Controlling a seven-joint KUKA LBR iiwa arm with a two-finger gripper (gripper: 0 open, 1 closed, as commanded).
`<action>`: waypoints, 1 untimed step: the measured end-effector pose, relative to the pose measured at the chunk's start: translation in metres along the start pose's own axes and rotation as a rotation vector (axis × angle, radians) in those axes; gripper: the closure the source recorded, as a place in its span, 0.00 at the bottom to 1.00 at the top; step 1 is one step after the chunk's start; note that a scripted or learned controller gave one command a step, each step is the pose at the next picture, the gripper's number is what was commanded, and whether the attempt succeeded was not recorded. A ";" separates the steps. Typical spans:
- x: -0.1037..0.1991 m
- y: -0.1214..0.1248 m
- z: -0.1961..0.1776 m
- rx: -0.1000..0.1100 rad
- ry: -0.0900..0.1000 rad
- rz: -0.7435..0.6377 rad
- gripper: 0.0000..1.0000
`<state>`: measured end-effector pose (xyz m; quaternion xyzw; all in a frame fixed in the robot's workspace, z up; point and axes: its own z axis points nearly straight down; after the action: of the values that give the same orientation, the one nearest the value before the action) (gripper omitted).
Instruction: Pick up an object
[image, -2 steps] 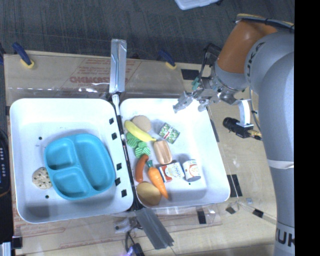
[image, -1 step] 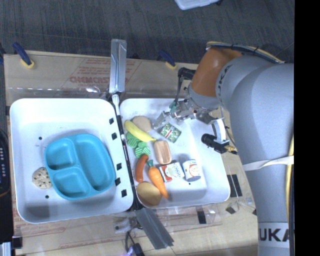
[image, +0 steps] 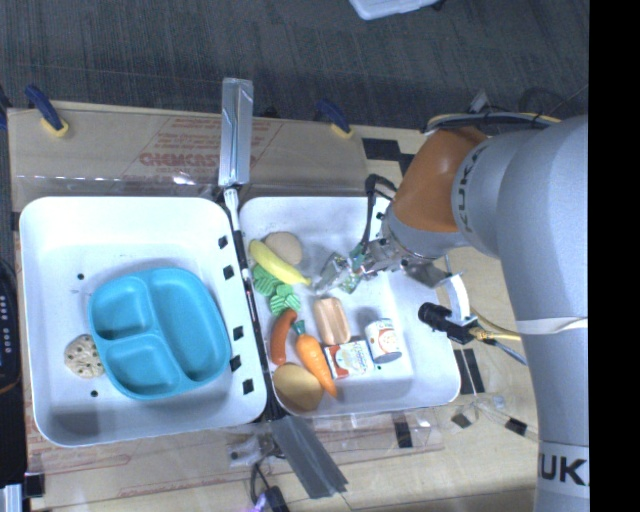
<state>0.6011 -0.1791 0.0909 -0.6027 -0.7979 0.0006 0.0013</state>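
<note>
Now, starting at your far left, you see the left shallow white plastic bin (image: 40, 300), and every place below is given relative to the sky-blue three-compartment plastic tray (image: 158, 330) lying in it. A round speckled tan cookie (image: 84, 356) lies just beside the tray's left edge, apparently touching its rim. Right of the tray, past the black-clipped divider, sits the right shallow white plastic bin (image: 430, 375). Nearest the tray in that bin you find a curved yellow banana (image: 277, 264), up and to the right of the tray, with a pale beige rounded potato-like lump (image: 285, 246) touching the banana from above. Below the banana lies a green ridged plastic piece (image: 277, 297), then a slim red-orange pepper-like toy (image: 282, 335), and beside it a bright orange carrot (image: 314, 363) slanting down to the right. At the bin's lower edge a tan-yellow rounded fruit (image: 297, 388) touches the carrot's lower end. Farther right of the tray you see a light brown bread-like block (image: 331, 320), a small red-and-white carton (image: 349, 358) and a small white can with a red-and-blue label (image: 383, 340). Farthest right of the tray, the grey arm's two-finger gripper (image: 338, 272) hovers low just above the bread-like block; you cannot tell from this view how its jaws are set, and nothing visibly sits in it.
</note>
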 end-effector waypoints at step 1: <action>0.000 0.001 -0.010 0.000 0.000 -0.002 1.00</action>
<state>0.6018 -0.1793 0.1006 -0.6019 -0.7986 0.0008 0.0012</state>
